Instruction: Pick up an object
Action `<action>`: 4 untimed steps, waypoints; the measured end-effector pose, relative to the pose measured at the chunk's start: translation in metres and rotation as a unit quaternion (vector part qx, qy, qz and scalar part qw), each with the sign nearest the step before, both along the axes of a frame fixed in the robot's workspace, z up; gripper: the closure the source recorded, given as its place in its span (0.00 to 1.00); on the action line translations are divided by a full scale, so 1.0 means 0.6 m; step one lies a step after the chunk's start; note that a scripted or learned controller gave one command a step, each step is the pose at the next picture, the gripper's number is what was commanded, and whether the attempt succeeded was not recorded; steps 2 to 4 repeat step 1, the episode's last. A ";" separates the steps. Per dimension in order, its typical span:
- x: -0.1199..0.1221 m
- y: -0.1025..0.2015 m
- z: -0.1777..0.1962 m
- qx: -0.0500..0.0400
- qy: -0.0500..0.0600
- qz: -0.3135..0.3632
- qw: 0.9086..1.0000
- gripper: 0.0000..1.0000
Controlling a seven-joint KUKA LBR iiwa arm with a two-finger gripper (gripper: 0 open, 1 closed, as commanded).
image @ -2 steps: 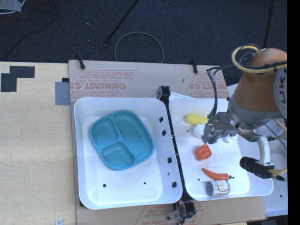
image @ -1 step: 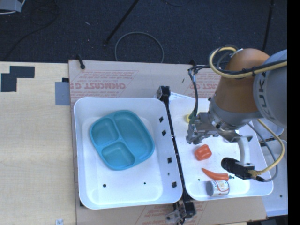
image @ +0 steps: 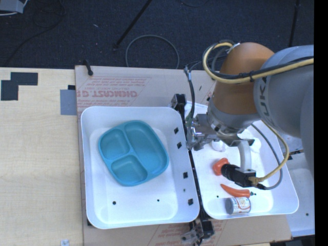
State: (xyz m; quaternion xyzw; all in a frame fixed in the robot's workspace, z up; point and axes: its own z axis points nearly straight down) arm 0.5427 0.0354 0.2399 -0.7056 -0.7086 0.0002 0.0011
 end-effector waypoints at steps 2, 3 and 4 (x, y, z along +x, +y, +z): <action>0.027 0.077 0.009 0.000 0.000 -0.001 1.000 1.00; 0.027 0.077 0.009 0.000 0.000 -0.001 1.000 1.00; 0.027 0.077 0.009 0.000 0.000 -0.001 1.000 1.00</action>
